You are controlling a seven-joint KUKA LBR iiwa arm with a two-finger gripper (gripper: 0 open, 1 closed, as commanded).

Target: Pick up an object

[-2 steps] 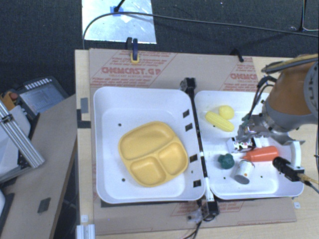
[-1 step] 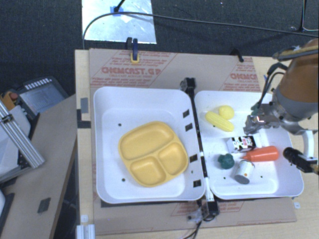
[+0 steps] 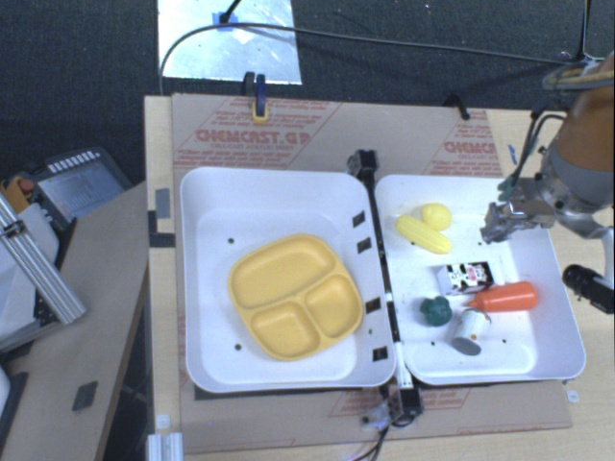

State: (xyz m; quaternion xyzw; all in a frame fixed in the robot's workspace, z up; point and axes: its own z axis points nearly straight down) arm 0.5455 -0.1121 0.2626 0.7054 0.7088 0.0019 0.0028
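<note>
Gripper hangs over the upper right part of the right bin, above bare floor; whether it is spread or closed, cannot tell; nothing seen in its grasp. Right bin contents: toy corn cob touching a yellow lemon-like ball at upper left; small printed carton mid-bin; orange carrot-like piece just beside it; dark green round item to lower left; grey cylinder below the carrot. Left bin holds a yellow three-compartment tray, set at a slant.
</note>
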